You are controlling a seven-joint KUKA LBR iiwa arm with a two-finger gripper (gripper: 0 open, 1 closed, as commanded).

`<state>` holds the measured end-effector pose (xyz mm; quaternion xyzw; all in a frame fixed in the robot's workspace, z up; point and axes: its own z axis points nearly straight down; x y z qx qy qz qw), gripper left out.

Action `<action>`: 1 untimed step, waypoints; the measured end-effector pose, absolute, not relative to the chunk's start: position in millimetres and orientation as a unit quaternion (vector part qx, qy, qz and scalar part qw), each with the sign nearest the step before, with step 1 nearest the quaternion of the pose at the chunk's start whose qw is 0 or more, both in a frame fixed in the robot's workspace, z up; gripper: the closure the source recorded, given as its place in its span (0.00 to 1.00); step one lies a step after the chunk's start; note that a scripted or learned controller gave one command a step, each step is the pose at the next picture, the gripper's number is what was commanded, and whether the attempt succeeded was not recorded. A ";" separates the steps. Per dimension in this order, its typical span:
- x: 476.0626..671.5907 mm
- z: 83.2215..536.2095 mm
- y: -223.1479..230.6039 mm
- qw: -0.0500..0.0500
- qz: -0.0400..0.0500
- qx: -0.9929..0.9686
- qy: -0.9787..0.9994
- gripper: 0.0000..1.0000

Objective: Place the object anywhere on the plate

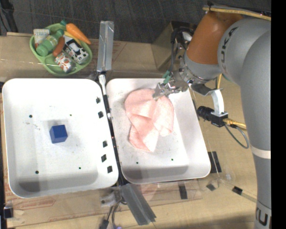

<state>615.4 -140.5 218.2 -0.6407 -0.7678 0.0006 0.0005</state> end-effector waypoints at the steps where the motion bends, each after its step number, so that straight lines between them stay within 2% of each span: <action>1: 615.7 230.9 -140.2 0.001 0.001 -0.639 -0.769 1.00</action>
